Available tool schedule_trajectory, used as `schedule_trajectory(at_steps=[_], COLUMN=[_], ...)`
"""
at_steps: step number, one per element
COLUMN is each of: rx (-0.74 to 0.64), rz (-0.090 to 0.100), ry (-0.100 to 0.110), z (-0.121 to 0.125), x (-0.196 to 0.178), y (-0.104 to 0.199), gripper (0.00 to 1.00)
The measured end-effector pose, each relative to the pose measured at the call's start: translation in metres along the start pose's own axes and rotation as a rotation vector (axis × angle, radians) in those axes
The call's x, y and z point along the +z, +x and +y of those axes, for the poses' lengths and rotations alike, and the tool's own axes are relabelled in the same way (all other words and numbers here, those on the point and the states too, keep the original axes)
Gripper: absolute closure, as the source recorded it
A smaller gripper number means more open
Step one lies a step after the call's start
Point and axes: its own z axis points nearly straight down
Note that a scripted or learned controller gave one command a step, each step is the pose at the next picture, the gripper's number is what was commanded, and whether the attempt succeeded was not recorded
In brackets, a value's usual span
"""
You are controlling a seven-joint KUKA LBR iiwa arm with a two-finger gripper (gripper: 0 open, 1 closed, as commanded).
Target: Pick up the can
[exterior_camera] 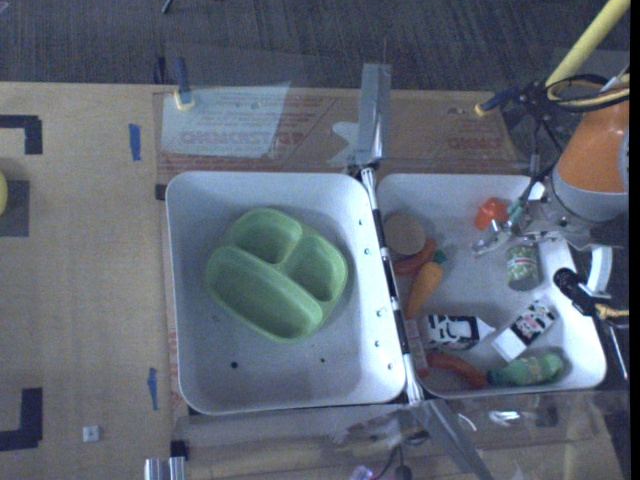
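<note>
A small can (521, 265) with a greenish label stands upright in the right bin (590, 373), near its right side. My gripper (507, 234) hangs just above and to the left of the can, at the end of the grey arm with the orange band (592, 156). From this angle I cannot say whether it touches the can. Nothing is visibly held in it.
An orange piece (491, 211), a round tan object (405, 234), a carrot (424, 284), a red sausage (456, 369), two black-and-white cartons (458, 330) (530, 324) and a green toy (530, 370) share the right bin. A green divided plate (277, 273) lies in the left bin (200, 368).
</note>
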Motion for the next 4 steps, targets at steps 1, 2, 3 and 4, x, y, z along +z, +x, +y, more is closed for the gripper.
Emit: schedule_trajectory(at_steps=[1, 2, 3, 4], rx=[-0.252, -0.27, -0.261, -0.261], rz=[0.009, -0.003, -0.002, -0.002], ry=[0.027, 0.007, 0.007, 0.006], z=[0.052, -0.002, 0.003, 0.003], x=[0.002, 0.002, 0.002, 0.002], y=[-0.004, -0.004, -0.005, -0.005], gripper=[0.0, 0.0, 0.0, 0.0])
